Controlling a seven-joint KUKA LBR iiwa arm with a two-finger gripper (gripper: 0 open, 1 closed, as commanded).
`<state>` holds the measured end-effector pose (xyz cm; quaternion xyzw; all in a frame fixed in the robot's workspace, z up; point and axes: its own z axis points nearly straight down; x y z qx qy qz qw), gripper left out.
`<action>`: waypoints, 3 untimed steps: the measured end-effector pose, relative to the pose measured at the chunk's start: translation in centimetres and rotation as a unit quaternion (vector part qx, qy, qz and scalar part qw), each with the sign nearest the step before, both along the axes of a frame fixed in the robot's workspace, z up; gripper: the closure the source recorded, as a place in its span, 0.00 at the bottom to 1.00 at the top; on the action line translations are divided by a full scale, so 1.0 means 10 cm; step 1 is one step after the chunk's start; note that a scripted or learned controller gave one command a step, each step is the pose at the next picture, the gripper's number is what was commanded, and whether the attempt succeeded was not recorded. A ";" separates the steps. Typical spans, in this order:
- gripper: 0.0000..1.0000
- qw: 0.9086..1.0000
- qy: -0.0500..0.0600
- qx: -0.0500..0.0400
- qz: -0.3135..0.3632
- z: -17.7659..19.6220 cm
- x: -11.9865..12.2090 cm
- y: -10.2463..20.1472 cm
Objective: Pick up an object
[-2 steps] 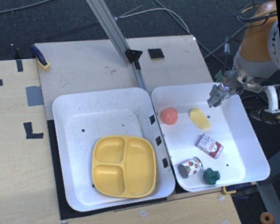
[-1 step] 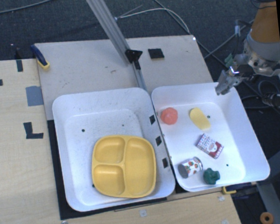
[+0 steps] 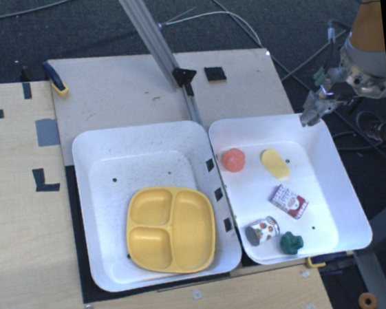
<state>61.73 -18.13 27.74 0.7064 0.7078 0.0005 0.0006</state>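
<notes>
- Camera view: the gripper is seen above the far right corner of the right bin; whether anything is grasped cannot be told.
- In that bin, a pink ball and a yellow object are set at the far side, a red packet mid-bin, a small cup and a green object nearest.
- A yellow divided plate is held by the left bin.

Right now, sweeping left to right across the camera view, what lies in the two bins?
Yellow divided plastic plate → round pinkish-red object → small white printed cup lying on its side → red-and-white patterned packet. The pale yellow oblong object and green lumpy toy overlap that span.
</notes>
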 end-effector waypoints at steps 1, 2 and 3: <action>1.00 1.000 0.001 0.001 0.002 -0.06 0.05 0.56; 1.00 1.000 0.002 0.001 0.002 -0.20 0.04 1.04; 1.00 1.000 0.002 0.001 0.003 -0.19 -0.03 1.65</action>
